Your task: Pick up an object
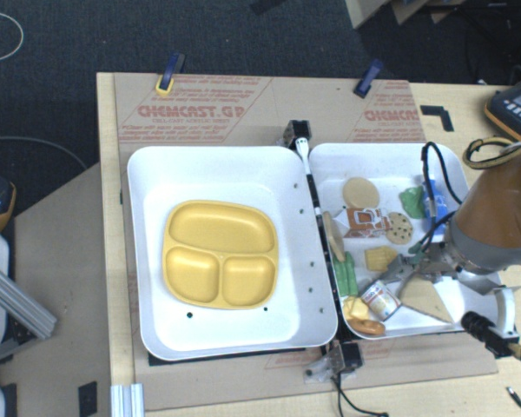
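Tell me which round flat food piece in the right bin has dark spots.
The chip cookie, right of the red-and-white packet. The other round piece, the plain tan disc above it toward the bin's far side, is unspotted.

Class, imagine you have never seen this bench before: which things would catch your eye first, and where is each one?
The big yellow divided plate stands out first, lying alone in the middle of the left bin. Next comes the jumble of small food items in the right bin, among them a round cookie and a small can near the front. The grey and orange arm leans in from the right, its gripper low over that pile.
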Tool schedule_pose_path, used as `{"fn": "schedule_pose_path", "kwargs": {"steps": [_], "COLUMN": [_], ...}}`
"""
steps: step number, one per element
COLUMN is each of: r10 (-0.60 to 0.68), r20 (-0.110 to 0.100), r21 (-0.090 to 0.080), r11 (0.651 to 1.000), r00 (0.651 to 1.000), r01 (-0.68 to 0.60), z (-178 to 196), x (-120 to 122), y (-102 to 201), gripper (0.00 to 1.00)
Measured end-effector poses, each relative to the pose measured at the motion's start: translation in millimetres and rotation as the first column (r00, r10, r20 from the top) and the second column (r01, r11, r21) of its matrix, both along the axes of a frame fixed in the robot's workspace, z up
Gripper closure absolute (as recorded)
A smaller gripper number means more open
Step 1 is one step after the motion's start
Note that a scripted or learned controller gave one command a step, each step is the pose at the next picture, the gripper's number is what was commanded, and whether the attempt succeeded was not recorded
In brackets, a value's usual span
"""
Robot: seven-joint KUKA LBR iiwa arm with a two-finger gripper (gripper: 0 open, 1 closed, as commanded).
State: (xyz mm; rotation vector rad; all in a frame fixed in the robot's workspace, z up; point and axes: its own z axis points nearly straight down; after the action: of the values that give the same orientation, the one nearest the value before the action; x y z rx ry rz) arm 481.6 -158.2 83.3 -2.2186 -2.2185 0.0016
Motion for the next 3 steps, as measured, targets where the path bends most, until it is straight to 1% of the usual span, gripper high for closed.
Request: {"fn": "schedule_pose_path", "kwargs": {"steps": [1,2,3], "r10": [-0.001,0.000,0.000], "r20": [0.004,0.007,0.008], "r21": [-0.002,-0.004,-0.005], "r11": [1.000,1.000,1.000], "r00": [1.000,1.000,1.000], "r01": [0.001,0.000,0.000], "z": [11.4,53.3,96.0], "x": [0.3,2.7,-0.8], "y": [-0.5,-2.2,-4.1], "gripper": [1.00,1.00,1.00]}}
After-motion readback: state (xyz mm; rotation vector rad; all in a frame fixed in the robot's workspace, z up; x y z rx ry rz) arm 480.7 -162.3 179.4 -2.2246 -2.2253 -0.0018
